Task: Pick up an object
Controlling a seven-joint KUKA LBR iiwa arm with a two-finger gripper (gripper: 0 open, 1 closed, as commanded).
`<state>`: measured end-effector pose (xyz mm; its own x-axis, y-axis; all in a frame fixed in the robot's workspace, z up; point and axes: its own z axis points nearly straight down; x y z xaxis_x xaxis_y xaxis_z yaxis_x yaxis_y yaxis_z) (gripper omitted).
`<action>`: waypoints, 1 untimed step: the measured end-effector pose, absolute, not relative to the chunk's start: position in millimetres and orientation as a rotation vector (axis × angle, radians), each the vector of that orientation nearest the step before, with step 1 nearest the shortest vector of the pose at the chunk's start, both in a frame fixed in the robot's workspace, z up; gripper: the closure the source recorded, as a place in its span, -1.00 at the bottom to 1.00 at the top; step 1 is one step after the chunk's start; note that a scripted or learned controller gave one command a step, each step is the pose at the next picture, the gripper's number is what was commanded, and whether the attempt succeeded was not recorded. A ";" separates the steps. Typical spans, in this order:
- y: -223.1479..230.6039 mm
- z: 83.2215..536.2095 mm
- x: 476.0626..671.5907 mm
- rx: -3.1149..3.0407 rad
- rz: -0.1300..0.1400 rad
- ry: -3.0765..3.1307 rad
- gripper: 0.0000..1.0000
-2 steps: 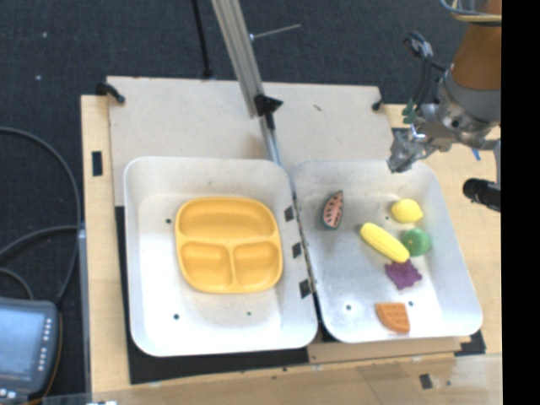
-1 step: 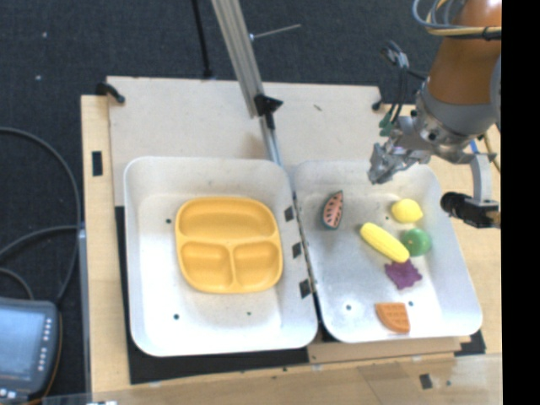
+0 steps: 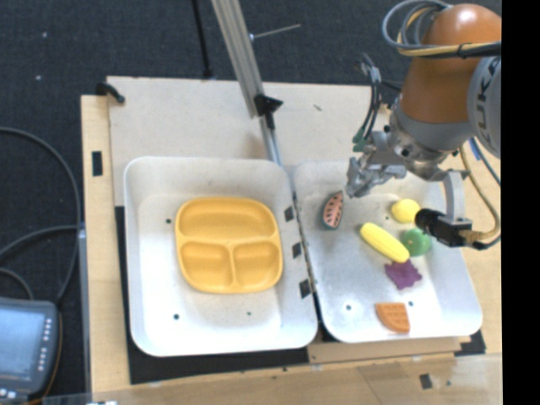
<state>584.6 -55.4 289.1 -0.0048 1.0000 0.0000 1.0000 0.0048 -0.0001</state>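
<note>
The small red-and-green watermelon-slice toy (image 3: 332, 210) lies in the right shallow white bin (image 3: 439, 310), near its left wall, long axis running roughly top to bottom and leaning slightly right at the top. Just right of it hangs the grey 2-finger gripper (image 3: 361, 180), above the bin's upper part; whether its jaws are parted I cannot tell, and nothing is visibly held. The grey arm with the orange band (image 3: 447, 53) comes in from the right, wrist angled down-left. A long yellow banana-shaped toy (image 3: 384, 241) lies diagonally nearby.

i find almost nothing to read here: only part of a dark letter or two on my own grey arm (image 3: 488, 91), just below the orange band (image 3: 456, 32), too cut off to spell.
</note>
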 end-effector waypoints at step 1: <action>-9.9 283.4 564.8 -2.216 0.000 -2.228 1.00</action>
